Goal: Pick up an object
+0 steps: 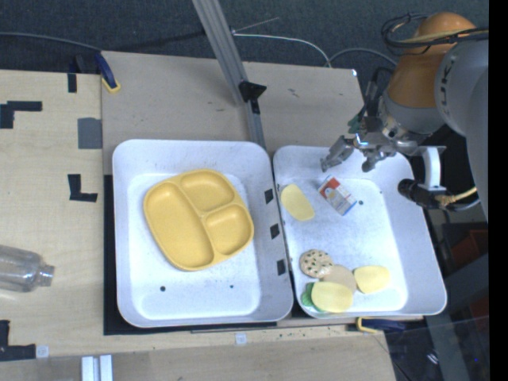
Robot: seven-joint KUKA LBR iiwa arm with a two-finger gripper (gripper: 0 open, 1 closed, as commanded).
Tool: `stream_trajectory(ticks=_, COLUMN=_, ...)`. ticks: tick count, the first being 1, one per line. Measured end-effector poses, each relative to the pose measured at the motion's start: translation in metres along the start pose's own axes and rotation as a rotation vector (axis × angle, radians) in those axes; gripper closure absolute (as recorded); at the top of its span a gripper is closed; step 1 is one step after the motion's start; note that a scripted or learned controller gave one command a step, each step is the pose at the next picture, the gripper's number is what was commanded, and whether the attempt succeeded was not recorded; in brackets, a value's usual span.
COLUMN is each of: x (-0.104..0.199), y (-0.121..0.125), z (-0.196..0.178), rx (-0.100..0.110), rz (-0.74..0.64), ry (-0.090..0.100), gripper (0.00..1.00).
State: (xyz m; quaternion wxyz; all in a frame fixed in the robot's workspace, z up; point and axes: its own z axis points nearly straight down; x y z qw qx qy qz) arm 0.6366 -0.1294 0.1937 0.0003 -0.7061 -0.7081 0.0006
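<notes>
Fingers (335, 155) of your gripper (350, 158) were found spread wide with nothing between them, hanging over the far part of the right bin (413, 236), above its floor. You had no object in hand at this moment. Nearest the gripper lay a small red-and-grey packet (336, 194), just below and a little toward the bin's middle; a pale yellow oval piece (298, 202) sat to its left near the bin's inner wall. At the near end you had a cluster: a speckled cookie (315, 262), a tan piece (340, 276), a yellow-green piece (332, 296) and a yellow lemon-like piece (371, 278), touching or overlapping one another. The left bin (135, 205) carried a yellow divided plate (198, 218). Your step in hand was judged to be the approach, before any descent. The next move would call for you to centre the open fingers over the packet, which stands apart from its neighbours, turn the wrist to straddle its narrow side, then lower and close. The clustered pieces looked the harder choice.
</notes>
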Motion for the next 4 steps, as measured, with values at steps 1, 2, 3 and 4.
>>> stream_trajectory(ticks=1, x=-0.046, y=-0.071, z=0.092, rx=0.012, rz=0.008, ry=0.001, gripper=0.0)
stream_trajectory(ticks=2, x=-0.042, y=-0.066, z=0.077, rx=0.001, rz=0.0, ry=0.002, gripper=1.0)
stream_trajectory(ticks=3, x=0.034, y=-0.01, z=0.086, rx=-0.002, rz=-0.007, ry=0.003, gripper=1.0)
stream_trajectory(ticks=4, x=-0.03, y=-0.081, z=0.104, rx=-0.001, rz=0.008, ry=0.0, gripper=1.0)
